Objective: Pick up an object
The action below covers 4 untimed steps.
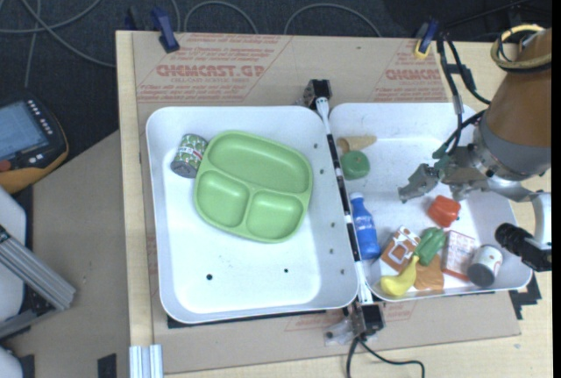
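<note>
Presumably the target is lying somewhere in the right white shallow bin (386, 117), since the task names no particular object and the two-finger gripper (419, 185) is hanging over that bin's open middle. Whether the jaws are spread or pressed together cannot be told; the grey linkage is showing, but the tips are reading too small against the white floor. Nothing is sitting between them.

Nearest candidate: a small orange-red plastic piece (444, 210), lying just beside the gripper, toward the near edge. A round green ball-like toy (355, 164) is resting farther up, near the divider, with a tan cone-shaped piece (355, 142) just above it. A blue plastic bottle with a white cap (362, 227) is lying lengthwise against the divider wall, likely rolled there.

Remaining items are crowding the near corner of the bin: a yellow toy banana (399, 280), a green leafy toy vegetable (430, 244), a red-and-white printed carton (400, 249), a flat pinkish packet (458, 255), and a grey cylindrical can (485, 264). These are touching or overlapping, so a clean pinch there looks harder than on the lone orange-red piece.

Left white bin (166, 218) is holding a green three-compartment plastic tray (254, 185), tilted slightly, with a small patterned tin can (188, 155) touching its far-left rim.

Grey arm with an orange band (517, 117) is reaching in from the right. Both bins are sitting on a cardboard-covered bench (219, 69), sheet pinned by blue clamps (163, 28).
</note>
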Available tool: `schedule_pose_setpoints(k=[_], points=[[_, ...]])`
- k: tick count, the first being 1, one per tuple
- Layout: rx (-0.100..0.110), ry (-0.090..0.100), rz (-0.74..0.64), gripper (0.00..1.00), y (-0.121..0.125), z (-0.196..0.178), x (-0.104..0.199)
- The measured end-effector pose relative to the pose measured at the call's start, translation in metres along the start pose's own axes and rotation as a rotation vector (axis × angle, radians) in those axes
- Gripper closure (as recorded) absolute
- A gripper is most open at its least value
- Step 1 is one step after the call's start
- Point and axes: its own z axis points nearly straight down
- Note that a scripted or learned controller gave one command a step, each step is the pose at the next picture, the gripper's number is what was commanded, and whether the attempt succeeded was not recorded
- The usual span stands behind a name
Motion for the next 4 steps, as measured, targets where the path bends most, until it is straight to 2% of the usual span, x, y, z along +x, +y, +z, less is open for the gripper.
schedule_pose_setpoints(k=[1, 2, 3, 4], points=[[-0.002, -0.003, 0.002, 0.00, -0.008, 0.010, -0.110], [-0.001, 0.000, -0.001, 0.00, 0.024, 0.125, -0.085], [-0.004, -0.002, 0.000, 1.00, 0.024, 0.115, -0.086], [-0.003, -0.001, -0.002, 1.00, 0.020, -0.012, -0.027]])
